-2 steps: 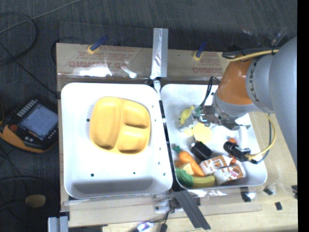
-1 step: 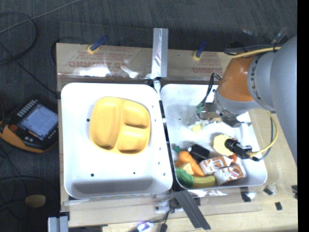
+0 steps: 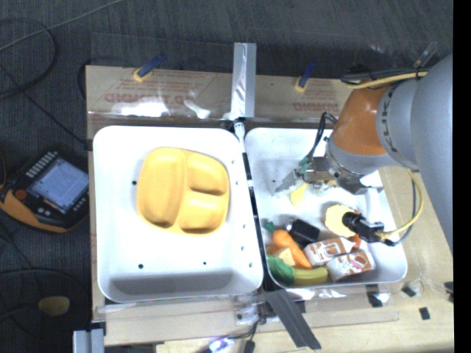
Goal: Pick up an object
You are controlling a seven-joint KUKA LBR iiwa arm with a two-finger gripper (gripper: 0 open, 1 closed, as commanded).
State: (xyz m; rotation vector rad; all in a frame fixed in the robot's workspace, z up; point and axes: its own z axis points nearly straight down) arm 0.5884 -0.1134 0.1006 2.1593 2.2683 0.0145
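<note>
My gripper (image 3: 296, 181) reaches down into the upper middle of the right bin (image 3: 272, 147), under the orange band of the arm. A small pale yellow piece (image 3: 297, 195) lies right at its tip; whether it is touched is unclear. Toward the bin's front lie an orange carrot (image 3: 289, 247), a black object (image 3: 303, 232), a brown and white carton (image 3: 333, 252) and a white packet (image 3: 350, 266). A green and yellow piece (image 3: 298, 274) lies at the front edge.
The left bin (image 3: 118, 271) bears a large yellow divided plate (image 3: 182, 190). A metal divider (image 3: 243, 87) stands between the bins at the back. A handheld pendant (image 3: 45, 190) lies on the floor at the left.
</note>
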